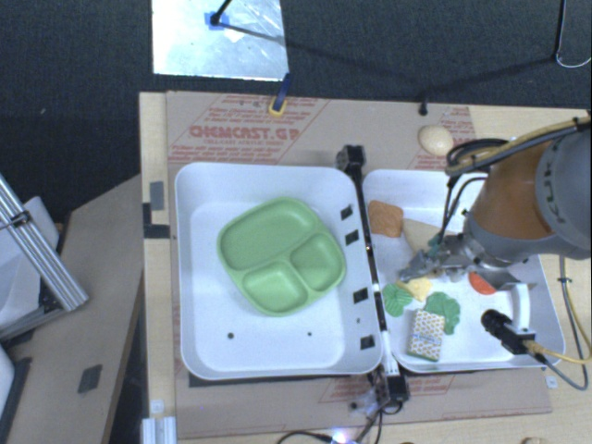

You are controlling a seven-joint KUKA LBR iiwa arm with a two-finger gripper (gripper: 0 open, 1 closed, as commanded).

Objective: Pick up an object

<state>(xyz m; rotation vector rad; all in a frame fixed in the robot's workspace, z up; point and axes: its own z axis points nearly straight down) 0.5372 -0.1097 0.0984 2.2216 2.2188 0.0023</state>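
- Camera view: the end effector [424, 265] hangs low in the right bin [546, 326], just above a yellow piece [418, 288] and a green leafy toy [398, 299]; whether its fingers are parted or closed I cannot tell.
- The left bin [199, 340] holds a green divided plate [280, 255].

a divided plate [282, 255] lies in the left bin [199, 248]. the right bin [546, 326] holds several small items: a packet [426, 335] nearest the front, a wedge [385, 218] behind it.
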